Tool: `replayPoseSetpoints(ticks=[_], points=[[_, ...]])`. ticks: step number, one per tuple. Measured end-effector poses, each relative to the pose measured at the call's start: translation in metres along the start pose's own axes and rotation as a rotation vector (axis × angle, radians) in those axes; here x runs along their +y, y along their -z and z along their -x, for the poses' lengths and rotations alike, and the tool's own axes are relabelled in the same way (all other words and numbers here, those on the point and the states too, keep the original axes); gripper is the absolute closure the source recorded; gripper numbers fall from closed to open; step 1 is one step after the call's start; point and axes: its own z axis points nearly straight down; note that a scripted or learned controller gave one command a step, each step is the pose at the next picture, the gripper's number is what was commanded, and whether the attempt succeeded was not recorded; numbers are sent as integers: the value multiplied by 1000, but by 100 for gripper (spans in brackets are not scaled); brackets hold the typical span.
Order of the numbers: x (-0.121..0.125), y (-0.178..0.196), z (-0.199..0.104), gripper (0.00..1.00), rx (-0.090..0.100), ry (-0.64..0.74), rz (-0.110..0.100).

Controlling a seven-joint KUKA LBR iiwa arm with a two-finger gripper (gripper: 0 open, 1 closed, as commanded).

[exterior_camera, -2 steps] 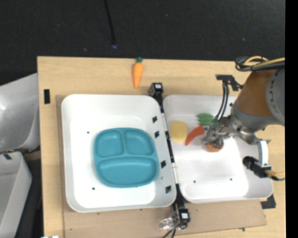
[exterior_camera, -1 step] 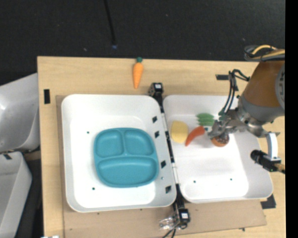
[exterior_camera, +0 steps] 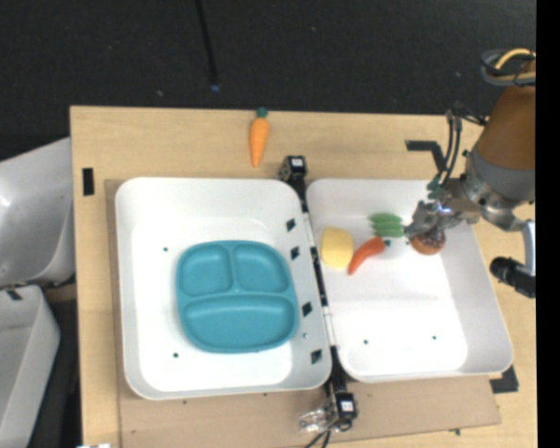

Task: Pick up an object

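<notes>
End effector low over the brown thing
Can't tell its grip state; could easily nudge the chili instead.

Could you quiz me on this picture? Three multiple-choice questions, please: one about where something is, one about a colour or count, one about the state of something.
1. Where does the carrot lie?
A. in the left bin
B. on the bench above the bins
C. on the plate

2. What colour is the divided plate?
A. teal blue
B. red
C. yellow

3. Where is the gripper?
A. over the left bin
B. low over the right bin, by a brown object
C. off the bench

Answers: 1 B, it rests on bare wood; 2 A, plainly blue; 3 B, it sits beside the green piece.
</notes>
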Motion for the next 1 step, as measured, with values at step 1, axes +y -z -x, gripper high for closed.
replayPoseSetpoints(ticks=[1], points=[[2, 54, 2, 100, 0, 1, 0]])
